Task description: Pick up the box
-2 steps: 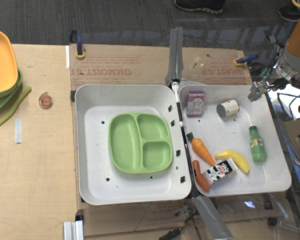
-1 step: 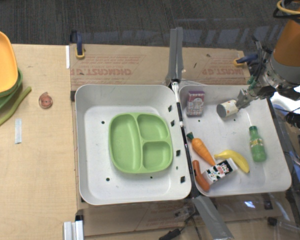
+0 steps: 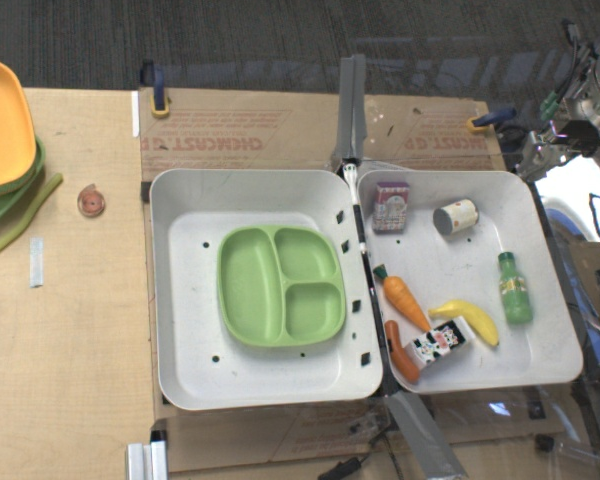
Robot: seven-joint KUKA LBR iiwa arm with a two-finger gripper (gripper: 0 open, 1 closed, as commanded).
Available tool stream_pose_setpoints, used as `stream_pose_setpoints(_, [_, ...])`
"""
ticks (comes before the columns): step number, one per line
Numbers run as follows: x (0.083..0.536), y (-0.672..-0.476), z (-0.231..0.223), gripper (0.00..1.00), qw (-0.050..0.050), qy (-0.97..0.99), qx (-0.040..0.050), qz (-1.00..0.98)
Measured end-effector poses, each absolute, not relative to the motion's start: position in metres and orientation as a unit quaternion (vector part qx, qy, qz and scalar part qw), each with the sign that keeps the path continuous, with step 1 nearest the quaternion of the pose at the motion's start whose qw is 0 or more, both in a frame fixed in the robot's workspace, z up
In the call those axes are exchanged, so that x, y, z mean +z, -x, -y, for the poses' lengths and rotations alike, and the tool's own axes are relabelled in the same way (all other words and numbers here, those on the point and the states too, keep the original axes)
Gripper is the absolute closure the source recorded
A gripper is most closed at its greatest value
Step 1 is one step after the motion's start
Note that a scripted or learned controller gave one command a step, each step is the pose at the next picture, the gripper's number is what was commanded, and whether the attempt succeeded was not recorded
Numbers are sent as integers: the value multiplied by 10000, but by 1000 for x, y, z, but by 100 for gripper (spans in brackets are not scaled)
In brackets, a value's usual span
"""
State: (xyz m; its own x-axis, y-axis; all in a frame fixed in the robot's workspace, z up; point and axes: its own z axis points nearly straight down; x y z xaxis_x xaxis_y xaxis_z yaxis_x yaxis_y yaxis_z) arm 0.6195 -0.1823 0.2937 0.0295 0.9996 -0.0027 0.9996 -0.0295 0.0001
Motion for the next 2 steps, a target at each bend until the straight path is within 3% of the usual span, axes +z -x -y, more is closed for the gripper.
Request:
stream_pose_setpoints(1, [236,-620,215,100,-1,-5881,-8,-8088])
stream_pose_setpoints(2, [239,-649,202,100,9,-7439,-10,-6683])
